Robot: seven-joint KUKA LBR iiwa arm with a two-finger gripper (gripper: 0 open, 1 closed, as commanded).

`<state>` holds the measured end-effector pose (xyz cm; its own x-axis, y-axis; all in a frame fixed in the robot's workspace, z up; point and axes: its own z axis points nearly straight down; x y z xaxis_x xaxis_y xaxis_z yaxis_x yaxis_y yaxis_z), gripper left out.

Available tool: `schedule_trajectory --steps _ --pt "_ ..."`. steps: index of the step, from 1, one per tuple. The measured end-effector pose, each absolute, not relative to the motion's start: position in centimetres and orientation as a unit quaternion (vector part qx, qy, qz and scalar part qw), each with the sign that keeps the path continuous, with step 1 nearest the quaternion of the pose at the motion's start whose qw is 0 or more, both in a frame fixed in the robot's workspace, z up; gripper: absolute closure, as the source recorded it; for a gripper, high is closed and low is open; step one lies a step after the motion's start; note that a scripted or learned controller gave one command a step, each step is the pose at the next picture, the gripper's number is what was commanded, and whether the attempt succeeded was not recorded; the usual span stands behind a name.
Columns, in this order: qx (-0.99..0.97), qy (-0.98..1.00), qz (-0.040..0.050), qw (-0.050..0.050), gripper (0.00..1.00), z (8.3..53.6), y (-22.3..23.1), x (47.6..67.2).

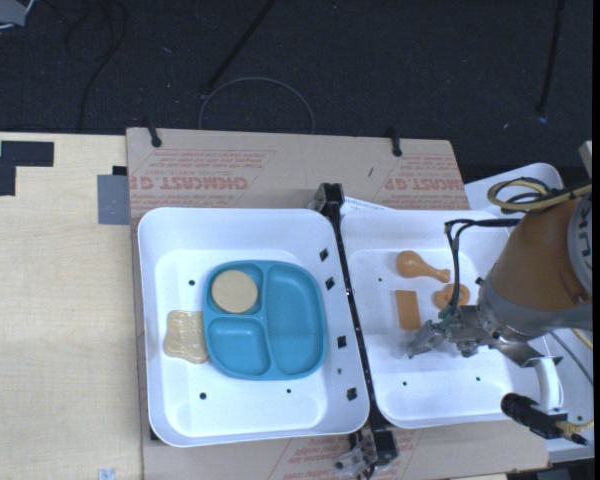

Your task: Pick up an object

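The gripper (427, 340) hangs low in the right bin (420, 408), just below an orange block (408, 309).

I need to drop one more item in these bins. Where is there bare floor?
Left bin: bare strips behind and in front of the blue tray. Right bin: bare floor near the divider, left of the orange block. Crowded: around the pincer, block and drumstick.

Red printed lettering runs upside down across the brown cardboard sheet (280, 173) behind the two white bins (180, 230); its words cannot be read with certainty.
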<state>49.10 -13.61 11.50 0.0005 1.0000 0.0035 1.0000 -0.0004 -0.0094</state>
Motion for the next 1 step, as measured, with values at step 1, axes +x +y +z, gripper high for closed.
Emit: schedule_trajectory --steps 1 --pt "-0.710 -0.705 0.0012 0.003 1.00 12.83 -13.83 49.19"
